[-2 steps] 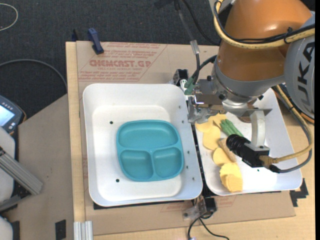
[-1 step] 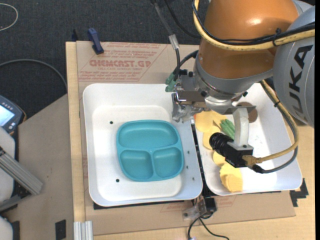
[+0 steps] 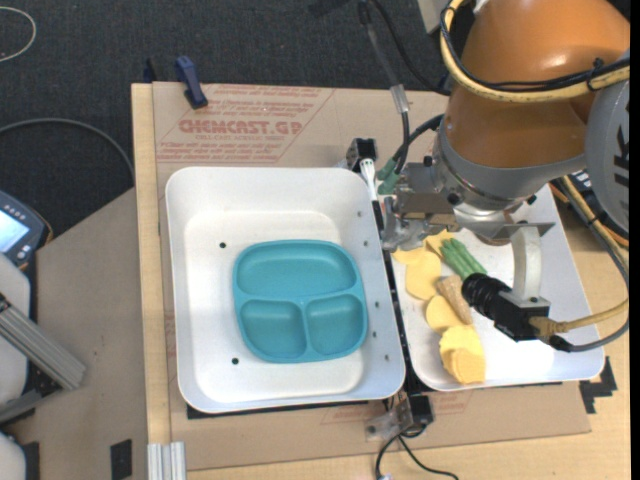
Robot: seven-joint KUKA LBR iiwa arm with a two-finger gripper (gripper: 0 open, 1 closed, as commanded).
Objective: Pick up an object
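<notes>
Table (image 3: 250, 133) covered by a brown printed sheet, two shallow white bins side by side on it. Arm (image 3: 530, 58) reaches in from the right – its orange dome and grey wrist hang over the upper half of the right bin (image 3: 525, 366) and hide much of it. Jaws sit low under the wrist, close to the wall shared by the two bins; whether they are spread or closed cannot be told, and nothing is seen between them.

Left bin (image 3: 200, 228) holds one teal divided plate (image 3: 298, 300), lying flat near the middle, three compartments, all bare.

Right bin holds the loose objects, clustered along its left side – several yellow pieces (image 3: 462, 354) in a rough line from the wrist down toward the near rim. A green stick (image 3: 463, 259) lies slanted just beside the upper yellow ones. A tan stick (image 3: 451, 296) lies slanted among the yellow pieces, touching them.

Blue clip (image 3: 190, 80) at the table's far left edge, well apart from both bins.
</notes>
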